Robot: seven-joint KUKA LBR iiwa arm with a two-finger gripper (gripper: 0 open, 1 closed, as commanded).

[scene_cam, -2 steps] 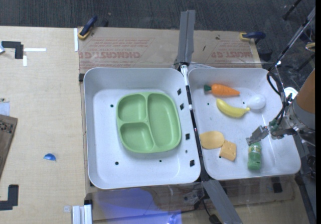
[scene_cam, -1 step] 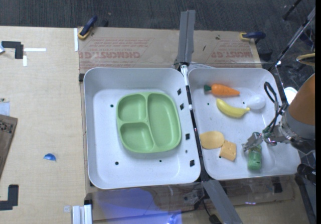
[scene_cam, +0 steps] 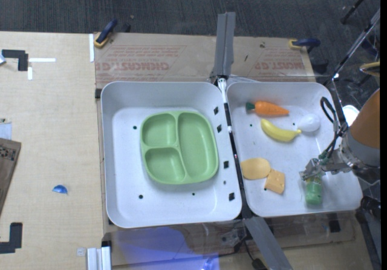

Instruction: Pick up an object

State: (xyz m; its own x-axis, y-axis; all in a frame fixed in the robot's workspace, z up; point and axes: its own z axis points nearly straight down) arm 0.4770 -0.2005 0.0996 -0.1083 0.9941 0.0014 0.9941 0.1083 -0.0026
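In the right bin (scene_cam: 338, 98) lie an orange carrot (scene_cam: 271, 108), a yellow banana (scene_cam: 279, 131), a white egg-like object (scene_cam: 309, 123), a round yellow piece (scene_cam: 255, 169), an orange cheese-like wedge (scene_cam: 275, 181) and a green bottle-like object (scene_cam: 314, 192). My gripper (scene_cam: 315, 171) reaches in from the right and hangs low over the bin's front right part, just above the green object's upper end. Nothing shows between its fingers.
The left bin (scene_cam: 115, 160) holds a green three-compartment plate (scene_cam: 179, 146). A grey divider post (scene_cam: 225, 45) rises between the bins at the back. Cardboard (scene_cam: 157, 57) lies behind the bins. The arm's orange band (scene_cam: 369, 123) sits at the right edge.
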